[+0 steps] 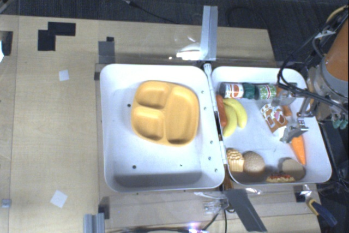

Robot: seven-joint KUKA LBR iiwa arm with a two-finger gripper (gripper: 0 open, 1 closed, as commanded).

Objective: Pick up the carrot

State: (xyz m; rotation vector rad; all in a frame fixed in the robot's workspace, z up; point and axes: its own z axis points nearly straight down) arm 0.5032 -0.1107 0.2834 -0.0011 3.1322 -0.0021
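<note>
carrot (298, 149) lay by right bin's (327, 169) right wall | tool (293, 131) sat just above its top; we couldn't tell its opening | we judged: straddle carrot crosswise, descend fully, then close

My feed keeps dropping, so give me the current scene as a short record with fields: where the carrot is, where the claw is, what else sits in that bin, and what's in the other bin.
carrot: right bin, near its right wall, lying on the floor
claw: over the right bin, just above the carrot's upper end
grasp: cannot tell whether it has the carrot
right bin also holds: bananas, bottle, snack packet, bread rolls
left bin holds: yellow divided plate
</note>
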